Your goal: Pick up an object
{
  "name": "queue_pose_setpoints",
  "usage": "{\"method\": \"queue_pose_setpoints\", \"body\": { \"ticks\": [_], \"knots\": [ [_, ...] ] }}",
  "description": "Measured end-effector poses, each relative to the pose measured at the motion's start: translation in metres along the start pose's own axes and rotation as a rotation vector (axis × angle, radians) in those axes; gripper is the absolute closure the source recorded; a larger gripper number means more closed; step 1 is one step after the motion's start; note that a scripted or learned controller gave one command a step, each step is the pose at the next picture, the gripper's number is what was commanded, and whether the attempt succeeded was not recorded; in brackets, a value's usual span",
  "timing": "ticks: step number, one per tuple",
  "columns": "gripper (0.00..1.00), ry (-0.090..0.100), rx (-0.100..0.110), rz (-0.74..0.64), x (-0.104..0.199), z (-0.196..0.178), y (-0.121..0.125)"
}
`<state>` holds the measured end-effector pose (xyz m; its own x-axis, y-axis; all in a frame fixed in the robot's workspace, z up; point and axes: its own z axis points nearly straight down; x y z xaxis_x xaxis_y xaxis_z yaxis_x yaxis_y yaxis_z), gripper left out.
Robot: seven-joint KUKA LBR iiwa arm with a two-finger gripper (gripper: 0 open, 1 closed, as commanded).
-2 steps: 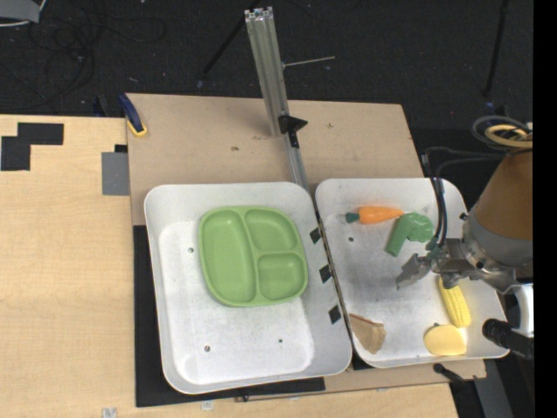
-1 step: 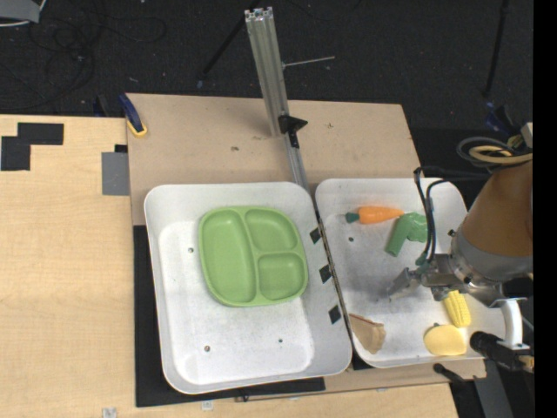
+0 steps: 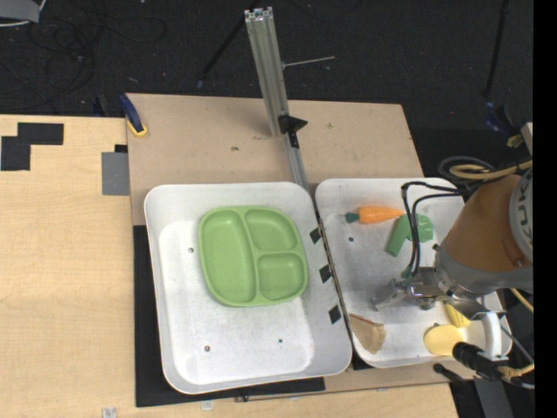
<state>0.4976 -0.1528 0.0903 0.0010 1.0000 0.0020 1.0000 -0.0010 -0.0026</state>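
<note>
Camera placement: single fixed overhead view.
It is looking down at a slant, from moderate distance, taking in both white bins (image 3: 174,320) and the arm (image 3: 487,233) entering from the right.

Dark floor (image 3: 392,33), wooden bench (image 3: 61,259), metal post (image 3: 265,68)

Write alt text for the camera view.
A grey arm's hand reaches from the right into the right white bin, which holds an orange carrot, a green piece, a yellow item and a brown scrap. The left bin holds a green divided plate.
</note>
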Motion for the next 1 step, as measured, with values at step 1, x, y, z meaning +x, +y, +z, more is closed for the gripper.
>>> {"method": "queue_pose_setpoints", "body": {
  "ticks": [1],
  "knots": [
    [1.0,0.003,-0.003,0.003,-0.0002,-0.0137,0.0015]
  ]
}}
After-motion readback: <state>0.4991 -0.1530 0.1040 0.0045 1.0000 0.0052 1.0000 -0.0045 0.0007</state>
